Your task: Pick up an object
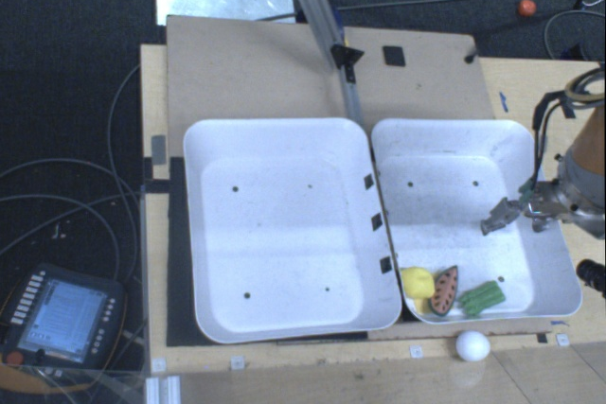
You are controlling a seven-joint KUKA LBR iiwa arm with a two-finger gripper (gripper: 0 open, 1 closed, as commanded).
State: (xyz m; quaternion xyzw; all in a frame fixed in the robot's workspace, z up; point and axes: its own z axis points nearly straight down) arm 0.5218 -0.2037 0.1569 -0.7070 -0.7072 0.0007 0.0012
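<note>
Camera view: tan bench [256,61], dark carpet [76,33], white ball [472,345] outside bins; jaws' state unclear

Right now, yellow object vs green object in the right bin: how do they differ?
The yellow object is rounded and compact; the green object is elongated and lies at a slant. The yellow object sits by the right bin's left wall, left of a reddish slice-shaped toy; the green object lies on that toy's right. Both rest near the near wall, apart from the hand.
</note>
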